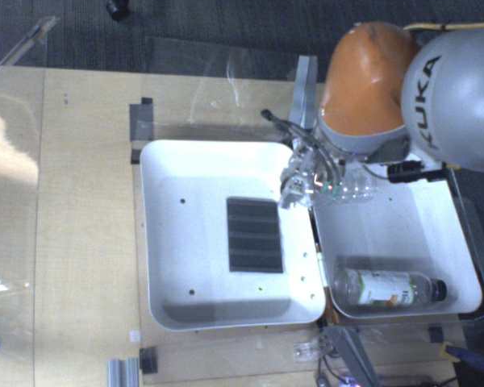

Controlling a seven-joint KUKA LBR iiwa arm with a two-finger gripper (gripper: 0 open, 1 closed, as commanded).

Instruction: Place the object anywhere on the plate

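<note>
Lying in right bin: bottle (391, 287) | pincer (297, 185) well apart

The gripper (297, 185) hangs over the left bin's (169, 216) upper right corner; 1 bottle (391, 288) lies lower right, a dark plate (255, 235) centre.

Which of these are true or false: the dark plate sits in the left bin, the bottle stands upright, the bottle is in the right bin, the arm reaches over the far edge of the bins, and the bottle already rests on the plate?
1. The dark plate sits in the left bin. True.
2. The bottle stands upright. False: it lies on its side.
3. The bottle is in the right bin. True.
4. The arm reaches over the bins' far edge. True.
5. The bottle rests on the plate. False: it lies in the other bin, apart from it.
</note>
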